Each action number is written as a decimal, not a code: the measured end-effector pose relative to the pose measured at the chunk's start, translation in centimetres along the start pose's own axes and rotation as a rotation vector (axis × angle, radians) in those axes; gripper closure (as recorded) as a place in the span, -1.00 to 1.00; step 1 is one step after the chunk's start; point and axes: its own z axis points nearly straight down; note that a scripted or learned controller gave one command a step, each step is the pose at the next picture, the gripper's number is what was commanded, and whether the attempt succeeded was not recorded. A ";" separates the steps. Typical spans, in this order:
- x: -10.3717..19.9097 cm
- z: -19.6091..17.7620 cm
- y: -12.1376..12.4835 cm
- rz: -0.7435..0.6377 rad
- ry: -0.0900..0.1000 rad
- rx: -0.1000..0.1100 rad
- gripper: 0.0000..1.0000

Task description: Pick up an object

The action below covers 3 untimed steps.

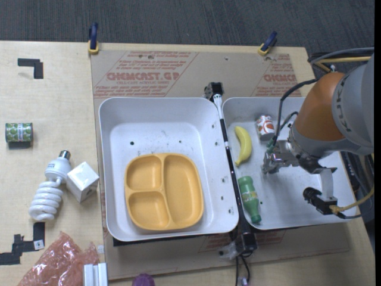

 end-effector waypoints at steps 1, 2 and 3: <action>1.1 0.0 8.0 -0.001 -0.001 -0.001 -1.00; -6.2 -9.0 10.5 -0.001 -0.001 -0.001 -1.00; -11.0 0.0 8.8 -0.001 -0.001 0.000 -1.00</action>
